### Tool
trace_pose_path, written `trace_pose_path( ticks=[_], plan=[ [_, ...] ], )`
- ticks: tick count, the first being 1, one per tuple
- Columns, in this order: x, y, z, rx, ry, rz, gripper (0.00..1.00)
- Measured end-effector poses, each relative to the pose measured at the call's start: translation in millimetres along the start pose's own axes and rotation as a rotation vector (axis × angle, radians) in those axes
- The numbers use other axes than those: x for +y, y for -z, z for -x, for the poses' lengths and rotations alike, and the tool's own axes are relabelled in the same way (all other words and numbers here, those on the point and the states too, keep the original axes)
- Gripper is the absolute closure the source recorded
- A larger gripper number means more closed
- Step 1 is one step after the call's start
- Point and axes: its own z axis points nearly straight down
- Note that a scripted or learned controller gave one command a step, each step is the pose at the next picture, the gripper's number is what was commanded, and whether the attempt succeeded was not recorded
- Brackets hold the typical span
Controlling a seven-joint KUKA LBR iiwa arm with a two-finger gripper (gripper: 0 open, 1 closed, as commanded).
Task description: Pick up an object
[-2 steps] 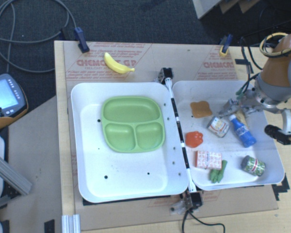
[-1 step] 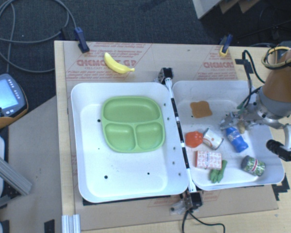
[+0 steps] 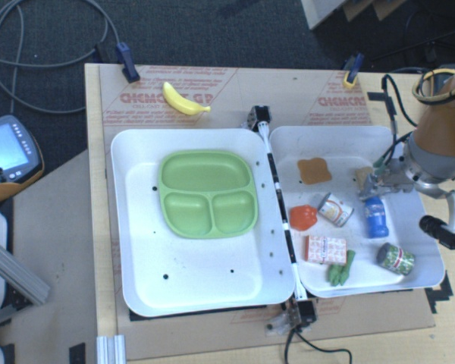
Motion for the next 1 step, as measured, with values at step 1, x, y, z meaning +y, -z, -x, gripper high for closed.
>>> trace_pose_path(
  ticks=[1],
  plan=[
    [36.6, 24.4, -63.9, 0.001, 0.003, 0.001, 1.00]
  ],
)
